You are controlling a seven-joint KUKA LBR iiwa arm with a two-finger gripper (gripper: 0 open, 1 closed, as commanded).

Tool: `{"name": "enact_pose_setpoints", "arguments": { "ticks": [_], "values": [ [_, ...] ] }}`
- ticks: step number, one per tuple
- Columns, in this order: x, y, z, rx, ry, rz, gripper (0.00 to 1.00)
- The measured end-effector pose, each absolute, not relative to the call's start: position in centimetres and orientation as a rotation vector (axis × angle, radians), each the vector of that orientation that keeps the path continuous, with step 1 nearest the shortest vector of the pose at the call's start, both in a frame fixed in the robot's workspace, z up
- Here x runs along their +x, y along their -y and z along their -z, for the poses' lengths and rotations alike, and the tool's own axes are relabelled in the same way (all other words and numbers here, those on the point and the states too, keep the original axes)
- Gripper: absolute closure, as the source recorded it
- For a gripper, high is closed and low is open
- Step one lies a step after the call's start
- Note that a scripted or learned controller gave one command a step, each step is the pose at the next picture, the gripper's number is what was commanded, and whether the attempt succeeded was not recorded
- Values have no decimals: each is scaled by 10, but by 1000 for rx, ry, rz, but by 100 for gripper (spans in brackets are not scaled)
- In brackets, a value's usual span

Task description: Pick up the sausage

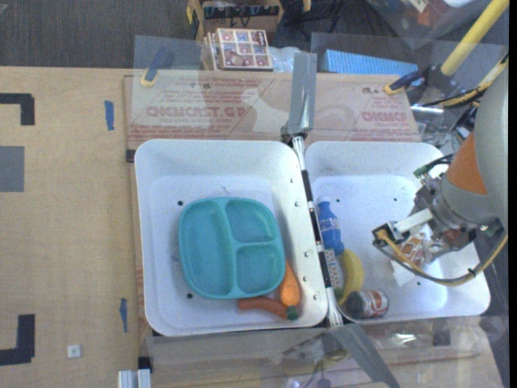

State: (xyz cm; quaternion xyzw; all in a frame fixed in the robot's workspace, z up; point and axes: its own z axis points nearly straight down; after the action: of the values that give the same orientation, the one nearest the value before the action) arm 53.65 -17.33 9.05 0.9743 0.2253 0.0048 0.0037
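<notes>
Probably a robotics lab: taped plywood bench, twin white bins, cardboard box on grey carpet.

One fixed camera looked down on the bench at a slant from above, set far enough back to take in both bins whole. The left bin sat near frame centre; the right bin lay directly to its right, reaching close to the frame's right edge. Beyond the left bin, toward the top of frame, floor and a cardboard box showed. The arm entered from right of the right bin.
</notes>
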Motion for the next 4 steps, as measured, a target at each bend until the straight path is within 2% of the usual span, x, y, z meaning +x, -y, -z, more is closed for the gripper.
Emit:
{"name": "enact_pose_setpoints", "arguments": {
  "ticks": [1, 2, 3, 4],
  "values": [
    [524, 125, -163, 2935, -1123, 5, 100],
    [485, 99, -94, 2924, -1147, -1, 100],
    [486, 149, -135, 2724, -1563, 2, 100],
    [483, 109, -91, 2794, -1410, -16, 100]
  ]
}}
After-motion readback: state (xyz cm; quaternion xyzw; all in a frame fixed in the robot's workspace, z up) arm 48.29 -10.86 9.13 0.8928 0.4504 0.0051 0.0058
